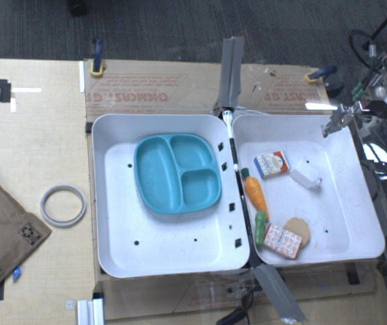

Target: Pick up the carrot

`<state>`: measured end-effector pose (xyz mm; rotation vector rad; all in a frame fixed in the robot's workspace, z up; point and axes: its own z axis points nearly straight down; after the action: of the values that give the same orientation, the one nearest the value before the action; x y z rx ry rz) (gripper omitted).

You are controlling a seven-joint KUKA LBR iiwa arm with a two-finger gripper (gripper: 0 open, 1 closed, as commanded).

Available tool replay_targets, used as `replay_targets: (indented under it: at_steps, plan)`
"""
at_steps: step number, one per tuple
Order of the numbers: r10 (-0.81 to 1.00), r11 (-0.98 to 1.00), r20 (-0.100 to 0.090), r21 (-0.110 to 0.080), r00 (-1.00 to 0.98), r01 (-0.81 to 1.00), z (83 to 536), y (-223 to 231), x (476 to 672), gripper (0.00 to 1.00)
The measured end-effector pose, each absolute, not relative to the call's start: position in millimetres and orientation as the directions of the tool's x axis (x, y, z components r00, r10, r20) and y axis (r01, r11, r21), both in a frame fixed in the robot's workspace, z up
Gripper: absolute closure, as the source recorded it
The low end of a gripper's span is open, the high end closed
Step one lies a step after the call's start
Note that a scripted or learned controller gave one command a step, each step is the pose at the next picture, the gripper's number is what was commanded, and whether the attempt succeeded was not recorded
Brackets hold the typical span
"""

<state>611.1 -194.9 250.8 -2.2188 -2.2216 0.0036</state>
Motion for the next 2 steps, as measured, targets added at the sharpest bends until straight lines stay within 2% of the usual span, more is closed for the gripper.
replay_targets:
  at_steps: [1, 2]
  plan:
    - [0.993, 0.115, 0.0, -0.003, -0.115, 0.993, 188.0, -138.1, 552.7, 0.0]
    - [0.978, 0.209, 0.001, -0.004, -0.209, 0.978, 190.4, -64.2, 534.6, 0.0]
